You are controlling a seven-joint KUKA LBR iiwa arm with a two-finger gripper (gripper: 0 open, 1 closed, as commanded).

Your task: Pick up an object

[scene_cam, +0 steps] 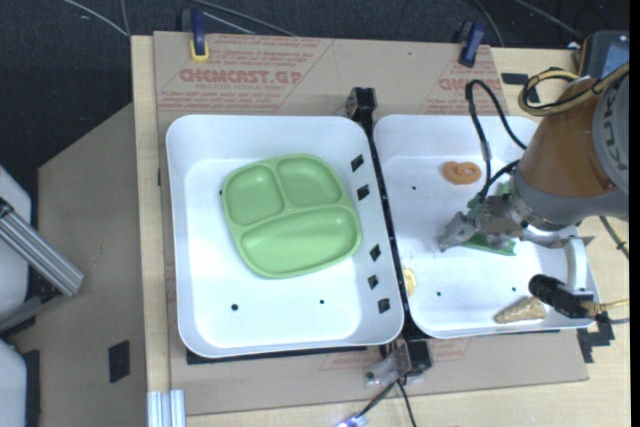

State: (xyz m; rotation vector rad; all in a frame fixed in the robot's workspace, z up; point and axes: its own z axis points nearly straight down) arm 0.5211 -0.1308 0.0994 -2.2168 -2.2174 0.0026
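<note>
**Gripper low in right bin, over a green piece; grasp unconfirmed**

- Gripper [452, 233] is down in the right bin [430, 140], about mid-bin, with its tip aimed toward the left bin [200, 245]. The arm comes in from the right.
- Opening width: can't tell from this angle. Nothing is visibly held.
- Green piece [497, 243] is flat and sits on the bin floor right under the gripper body. Only a sliver shows. That sliver runs roughly left-right, dipping a bit toward the right end. Its true long axis and heading aren't readable because the gripper covers most of it.
- Orange-tan pretzel-shaped piece [462, 173] is further back in the same bin, near the gripper but apart from it. It's roundish, with no clear long axis.
- Tan crumbly piece [520, 312] is at the front right of the right bin, close to the front wall. Its long axis runs left-right, with the right end slightly raised in the view. It's apart from the green piece.
- Small yellow bit [409, 283] is at the right bin's left rim, next to the divider between the bins.
- Green divided plate [290, 215] has three compartments and lies flat in the middle of the left bin, well apart from the gripper.
- The floor of the right bin to the left of the gripper is bare white.
</note>
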